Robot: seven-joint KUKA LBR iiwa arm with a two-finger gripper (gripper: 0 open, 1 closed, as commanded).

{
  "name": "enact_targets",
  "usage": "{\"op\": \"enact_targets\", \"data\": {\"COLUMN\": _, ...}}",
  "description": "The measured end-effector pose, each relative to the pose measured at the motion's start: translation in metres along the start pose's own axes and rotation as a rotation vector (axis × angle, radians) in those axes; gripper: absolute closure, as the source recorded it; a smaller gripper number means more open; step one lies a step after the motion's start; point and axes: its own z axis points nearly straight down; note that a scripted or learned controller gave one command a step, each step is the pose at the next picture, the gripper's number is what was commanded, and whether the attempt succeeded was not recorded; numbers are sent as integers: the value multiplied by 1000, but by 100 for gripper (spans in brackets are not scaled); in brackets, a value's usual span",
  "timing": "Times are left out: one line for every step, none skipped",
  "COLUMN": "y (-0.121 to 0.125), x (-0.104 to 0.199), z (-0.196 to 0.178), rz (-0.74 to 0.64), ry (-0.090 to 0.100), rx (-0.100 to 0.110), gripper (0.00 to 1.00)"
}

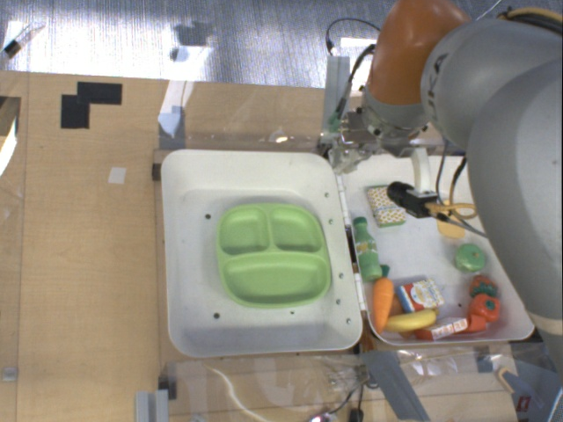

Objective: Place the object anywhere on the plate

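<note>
Plate: green plate [273,255] sits bare in the left bin [189,323] — nothing delivered yet.
Objects: carrot [382,301], banana [411,321] wait in the right bin [519,328].
Gripper: gripper [346,156] at the far divider — jaws' state, can't tell.
Left: pick, carry, place.

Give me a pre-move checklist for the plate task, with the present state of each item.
1. Green plate lies flat in the left bin: ok.
2. Plate compartments free to receive an object: ok, nothing lies on it.
3. Objects within the right bin: ok; carrot, banana, green bottle and others lie there.
4. Object held by the gripper: not ok, nothing shows between its fingers.
5. Gripper placed over a pick target: not ok; it hangs at the far edge where the two bins meet, away from the objects.
6. Pick target isolated: cannot tell; carrot, banana and small box lie crowded together.
</note>
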Motion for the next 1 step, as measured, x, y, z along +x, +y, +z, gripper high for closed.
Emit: {"op": "enact_targets", "data": {"y": 2, "x": 1, "z": -8, "rz": -6, "ry": 0, "rx": -1, "gripper": 100}}
